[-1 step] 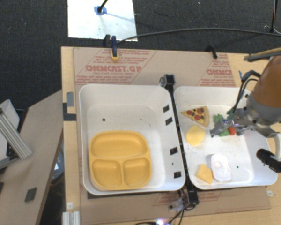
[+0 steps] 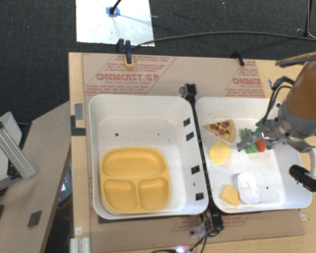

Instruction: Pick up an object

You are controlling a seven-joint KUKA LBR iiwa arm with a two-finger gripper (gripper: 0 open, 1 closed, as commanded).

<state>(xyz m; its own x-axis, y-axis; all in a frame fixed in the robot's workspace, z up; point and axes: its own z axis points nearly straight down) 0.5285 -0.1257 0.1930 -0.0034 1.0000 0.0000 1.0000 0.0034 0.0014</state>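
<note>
- Gripper (image 2: 251,142): over the right bin (image 2: 292,199), at a green-and-red toy (image 2: 254,143); I could not tell its grip.
- Pizza slice (image 2: 221,129), yellow ball (image 2: 219,153): just left.
- I judged a straight lift best.

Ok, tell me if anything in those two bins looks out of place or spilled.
Nothing stands out. The yellow divided tray lies flat in the left bin. In the right bin, the pizza slice, yellow round piece, cheese wedge and white piece lie apart, nothing spilled over a rim.
</note>
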